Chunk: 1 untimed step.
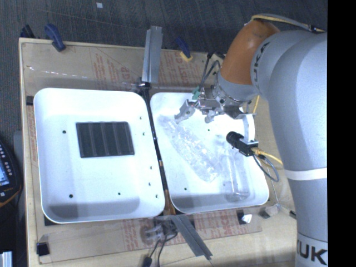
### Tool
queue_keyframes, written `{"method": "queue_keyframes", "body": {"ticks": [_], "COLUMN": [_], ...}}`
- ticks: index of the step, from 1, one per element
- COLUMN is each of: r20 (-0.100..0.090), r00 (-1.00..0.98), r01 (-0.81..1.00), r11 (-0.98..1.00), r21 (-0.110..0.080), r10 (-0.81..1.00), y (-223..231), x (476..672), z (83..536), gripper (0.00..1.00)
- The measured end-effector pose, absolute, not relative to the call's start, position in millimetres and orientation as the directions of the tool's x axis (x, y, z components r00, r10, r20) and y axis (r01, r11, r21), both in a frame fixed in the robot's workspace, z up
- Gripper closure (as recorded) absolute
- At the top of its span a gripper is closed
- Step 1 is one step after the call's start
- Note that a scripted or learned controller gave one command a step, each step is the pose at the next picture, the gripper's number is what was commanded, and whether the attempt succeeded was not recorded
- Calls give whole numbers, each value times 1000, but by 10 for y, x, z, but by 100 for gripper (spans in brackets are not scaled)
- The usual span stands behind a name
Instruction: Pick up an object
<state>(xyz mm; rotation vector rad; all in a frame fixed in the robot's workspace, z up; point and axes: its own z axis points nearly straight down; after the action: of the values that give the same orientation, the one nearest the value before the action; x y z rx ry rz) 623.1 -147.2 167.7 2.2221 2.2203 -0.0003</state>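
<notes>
One fixed camera is looking down at a slant from above the bench (83,54). It is taking in both bins, with the arm (295,110) looming near on the right.

White capital letters "KU", the start of a brand name cut off at the frame edge, on the dark band low on the grey arm (311,253) at bottom right. Faint red printing in repeated slanted rows across the pale board (83,60) under the two white bins, too small and blurred to read. Glowing blue screen on a handheld device (4,174) at the left edge, markings illegible. No other readable text, numbers or signs.
</notes>
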Motion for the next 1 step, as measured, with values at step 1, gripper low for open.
{"method": "queue_keyframes", "body": {"ticks": [1], "r20": [1], "r00": [-101], "r01": [995], "r11": [101], "r21": [-4], "r10": [995], "y": [-1480], "x": [5893], "z": [909], "gripper": [0]}}
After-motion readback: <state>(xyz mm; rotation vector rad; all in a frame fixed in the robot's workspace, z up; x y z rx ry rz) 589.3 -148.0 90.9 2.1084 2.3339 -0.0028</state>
